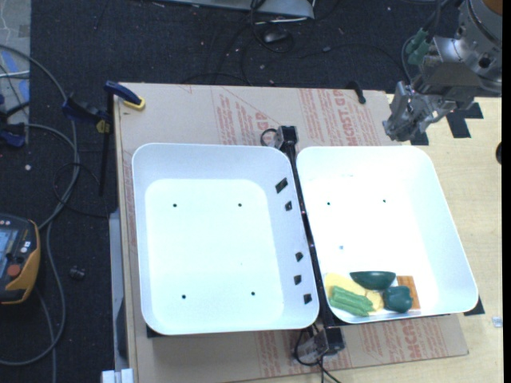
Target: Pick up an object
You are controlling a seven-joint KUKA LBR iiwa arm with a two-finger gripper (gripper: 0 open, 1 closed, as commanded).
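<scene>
Camera view, gripper: the gripper [406,126] hung at about 2 o'clock in the frame, over the tabletop just past the far rim of the right bin, below the grey wrist.
Camera view, fingers: whether they were wide or narrow could not be told; nothing showed between them.
Camera view, arm: the arm [471,30] entered from the upper right corner.
Camera view, task's things: four objects lay clustered in the near corner of the right bin [447,214], at about 5 o'clock in the frame.
Camera view, dark green bowl-shaped piece [373,278]: at the far side of the cluster, touching the yellow piece.
Camera view, light green ridged piece [350,301]: at 7 o'clock of the bowl-shaped piece, lying partly on the yellow piece [338,283].
Camera view, teal lump [397,298]: at 4 o'clock of the bowl-shaped piece, resting against the orange piece [408,284].
Camera view, cluster relative to gripper: well apart, at 6 o'clock of the gripper, across the bin's bare floor.
Camera view, left bin [152,214]: beside the right bin, their rims meeting at a dark divider with clips [302,246].
Camera view, tabletop [207,110]: brown cardboard with red print.
Camera view, surroundings: a blue-and-yellow clamp [124,96] at the tabletop's 11 o'clock corner; an orange-edged device [17,260] on the floor at 9 o'clock.
</scene>
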